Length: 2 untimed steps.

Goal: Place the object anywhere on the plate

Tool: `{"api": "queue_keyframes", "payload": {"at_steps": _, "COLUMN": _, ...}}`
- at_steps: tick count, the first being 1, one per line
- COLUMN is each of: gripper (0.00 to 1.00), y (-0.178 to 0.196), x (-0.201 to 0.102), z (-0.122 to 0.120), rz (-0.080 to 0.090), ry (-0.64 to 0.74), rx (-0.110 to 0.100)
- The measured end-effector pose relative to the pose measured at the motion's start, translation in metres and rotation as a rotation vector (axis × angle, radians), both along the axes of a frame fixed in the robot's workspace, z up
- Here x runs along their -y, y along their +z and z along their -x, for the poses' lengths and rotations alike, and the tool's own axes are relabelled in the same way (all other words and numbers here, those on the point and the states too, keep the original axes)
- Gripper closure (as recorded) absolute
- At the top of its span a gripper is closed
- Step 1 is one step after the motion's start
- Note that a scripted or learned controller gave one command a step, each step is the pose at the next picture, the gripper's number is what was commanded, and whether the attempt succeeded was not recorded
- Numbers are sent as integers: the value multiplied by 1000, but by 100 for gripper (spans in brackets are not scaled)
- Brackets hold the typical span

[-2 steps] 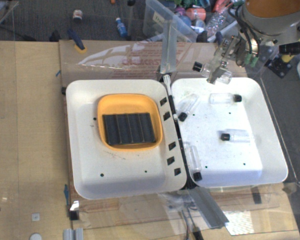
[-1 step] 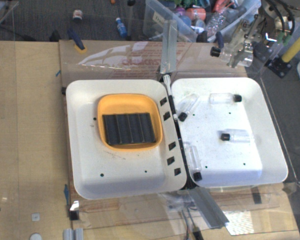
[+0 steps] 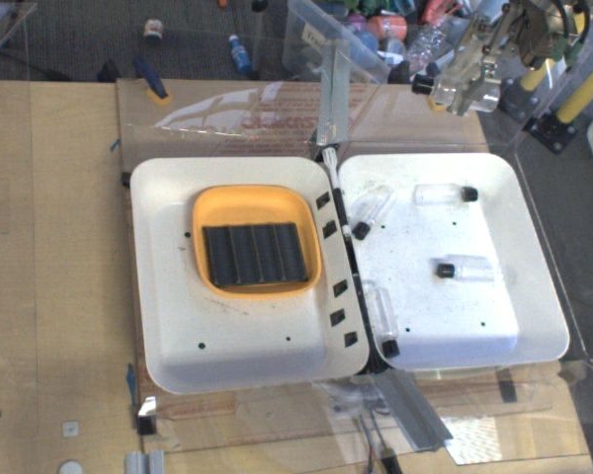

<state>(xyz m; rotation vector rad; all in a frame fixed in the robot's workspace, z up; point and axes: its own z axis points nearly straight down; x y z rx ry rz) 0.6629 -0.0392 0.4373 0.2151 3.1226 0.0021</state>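
The gripper (image 3: 466, 79) hangs high over the back edge of the right bin (image 3: 534, 265), and a clear vial with a black cap (image 3: 427, 83) shows right against its left side, pointing towards the left bin (image 3: 163, 294). This looks to be the task's object, though against the clutter behind the bench I cannot tell whether the gripper is clamped on it or loose. The orange plate (image 3: 210, 208) sits in the middle of the left bin, well apart from the gripper, with a dark ribbed insert (image 3: 255, 255) covering most of its floor. Four similar vials lie in the right bin: one near the back (image 3: 441, 195), one in the middle (image 3: 465, 270), and two against the divider (image 3: 371, 208) (image 3: 381, 316). If the vial is in hand, the step is the carry. It is best done by travelling leftward at height to clear the divider and the bin rim, stopping over the insert's centre, and lowering close before letting go. A round vial may roll, so laying it along the insert's ribs should keep it on the plate. If the hold proves empty, one of the bin vials needs picking up first.
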Motion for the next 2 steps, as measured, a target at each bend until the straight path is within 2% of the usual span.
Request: {"api": "queue_keyframes", "payload": {"at_steps": 2, "gripper": 100, "y": 1, "x": -28, "z": -5, "rz": 5, "ry": 576, "rx": 2}}
